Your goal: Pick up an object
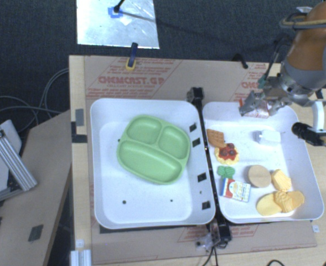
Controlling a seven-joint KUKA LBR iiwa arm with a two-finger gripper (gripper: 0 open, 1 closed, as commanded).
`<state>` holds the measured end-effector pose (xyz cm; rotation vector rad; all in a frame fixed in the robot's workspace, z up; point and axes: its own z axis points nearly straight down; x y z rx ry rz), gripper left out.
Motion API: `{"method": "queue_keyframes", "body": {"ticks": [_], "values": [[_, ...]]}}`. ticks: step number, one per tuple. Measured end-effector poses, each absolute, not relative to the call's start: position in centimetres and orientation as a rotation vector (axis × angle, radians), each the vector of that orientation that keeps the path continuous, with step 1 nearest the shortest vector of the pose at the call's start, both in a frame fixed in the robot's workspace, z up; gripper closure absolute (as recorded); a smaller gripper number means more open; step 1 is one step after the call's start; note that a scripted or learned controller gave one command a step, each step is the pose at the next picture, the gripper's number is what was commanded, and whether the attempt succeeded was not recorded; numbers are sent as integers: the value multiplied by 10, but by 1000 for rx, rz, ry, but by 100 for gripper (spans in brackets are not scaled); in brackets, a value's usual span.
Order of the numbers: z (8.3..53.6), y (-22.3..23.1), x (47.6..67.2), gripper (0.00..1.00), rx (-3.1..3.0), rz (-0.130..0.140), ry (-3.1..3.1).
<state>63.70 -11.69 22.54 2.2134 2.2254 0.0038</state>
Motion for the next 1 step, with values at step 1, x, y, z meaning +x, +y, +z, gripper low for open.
{"method": "queue_keyframes", "body": {"ticks": [1], "values": [[233, -86, 593, 100, 2215, 0, 2230]]}}
